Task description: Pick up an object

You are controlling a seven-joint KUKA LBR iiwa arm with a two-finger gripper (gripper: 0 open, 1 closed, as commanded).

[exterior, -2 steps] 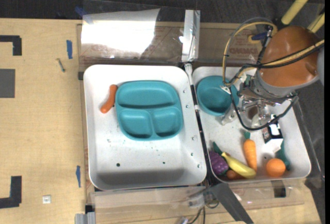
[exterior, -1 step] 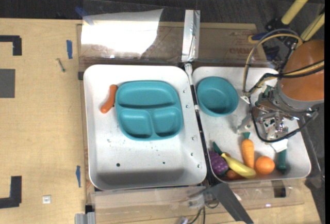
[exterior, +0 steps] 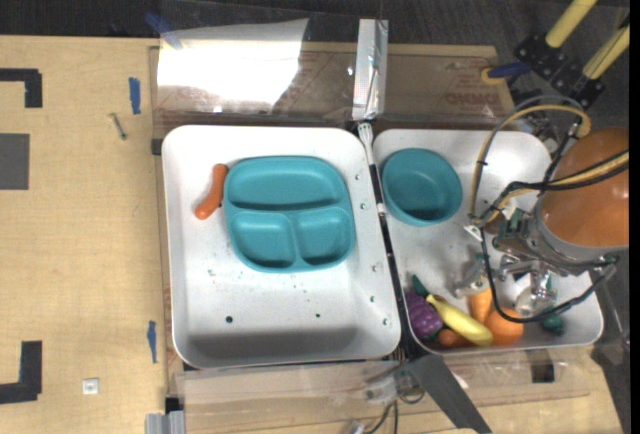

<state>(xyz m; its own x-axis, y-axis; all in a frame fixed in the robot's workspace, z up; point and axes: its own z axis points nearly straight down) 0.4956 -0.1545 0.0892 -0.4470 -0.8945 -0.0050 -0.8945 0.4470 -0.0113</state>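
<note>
Looking down from the one overhead camera: the light wooden worktop [exterior: 70,252] carries two shallow white bins side by side. The left white bin [exterior: 270,332] has a teal three-compartment plastic tray [exterior: 290,212] sitting in its upper half, and a small orange carrot-shaped toy [exterior: 211,192] lies just beside the tray's left edge, tilted a bit, apart from everything else.

The right white bin [exterior: 520,152] has a round teal plastic bowl [exterior: 421,185] in its upper-left corner. Down along its lower edge there's a little pile of toy food: a purple grape-like cluster [exterior: 424,314] at the left, a yellow banana-shaped piece [exterior: 459,319] leaning across it, then an orange rounded piece [exterior: 497,319] right next to that, and a small dark green bit [exterior: 553,325] off toward the right corner.

The grey arm with its orange band [exterior: 595,192] comes in from the right and hangs over the right bin, cables looped around it. The metal end effector [exterior: 515,282] is low down, right above or against the orange piece and close to the banana. Honestly can't tell whether it's wide, narrow or gripping anything, too much clutter and glare there. Nothing is visibly lifted off the bin floor.
</note>
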